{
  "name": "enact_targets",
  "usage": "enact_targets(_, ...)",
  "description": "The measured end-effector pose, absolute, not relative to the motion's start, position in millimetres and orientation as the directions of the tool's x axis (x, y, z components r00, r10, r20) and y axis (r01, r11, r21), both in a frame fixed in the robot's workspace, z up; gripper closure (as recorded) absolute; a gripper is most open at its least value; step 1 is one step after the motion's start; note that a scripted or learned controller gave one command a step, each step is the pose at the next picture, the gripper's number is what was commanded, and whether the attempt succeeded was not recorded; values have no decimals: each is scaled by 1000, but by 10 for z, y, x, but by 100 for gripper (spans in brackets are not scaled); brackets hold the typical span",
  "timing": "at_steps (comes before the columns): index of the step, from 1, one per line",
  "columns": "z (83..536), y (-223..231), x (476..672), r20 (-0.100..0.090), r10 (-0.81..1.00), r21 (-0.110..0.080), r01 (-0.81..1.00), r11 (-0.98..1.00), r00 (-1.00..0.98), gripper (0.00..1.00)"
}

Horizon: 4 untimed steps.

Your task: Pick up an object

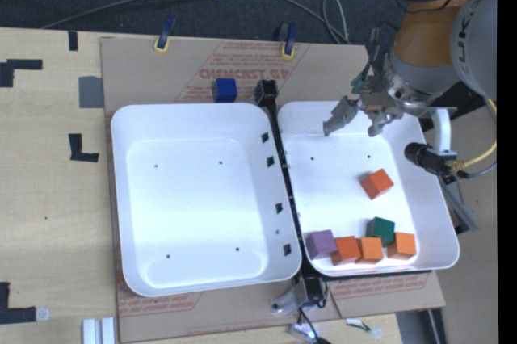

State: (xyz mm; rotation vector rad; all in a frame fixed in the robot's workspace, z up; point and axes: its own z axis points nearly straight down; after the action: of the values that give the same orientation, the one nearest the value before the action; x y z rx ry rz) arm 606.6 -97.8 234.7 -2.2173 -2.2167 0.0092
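Along the right bin's [436, 197] near wall: purple block [321, 242], three orange blocks [347, 249], one green [381, 229]. Farther back, a lone tilted orange cube [376, 183]. Above the far end, gripper [358, 123] spread apart, grasping nothing.

Your bench [48, 189] is light wood with black tape marks along its left side. You have a cardboard sheet [242, 76] lying flat on it, held at the far edge by two yellow clamps [164, 39]. On that sheet sit two white bins, the left bin [194, 118] touching the right bin [440, 209], and a blue cube [225, 89] just behind the left bin
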Motion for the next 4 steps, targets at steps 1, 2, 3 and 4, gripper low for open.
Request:
enact_targets(1, 2393, -977, 6081, 0, 1000, 0, 1000, 0, 0, 0)
enact_targets(2, 1830, -1053, 6125, 0, 1000, -5, 1000, 0, 0, 0)
enact_targets(3, 1282, -1100, 6202, 0, 1000, -4, 1000, 0, 0, 0)
enact_targets(4, 866, -1095, 6192, 0, 1000, -4, 1000, 1, -1, 0)
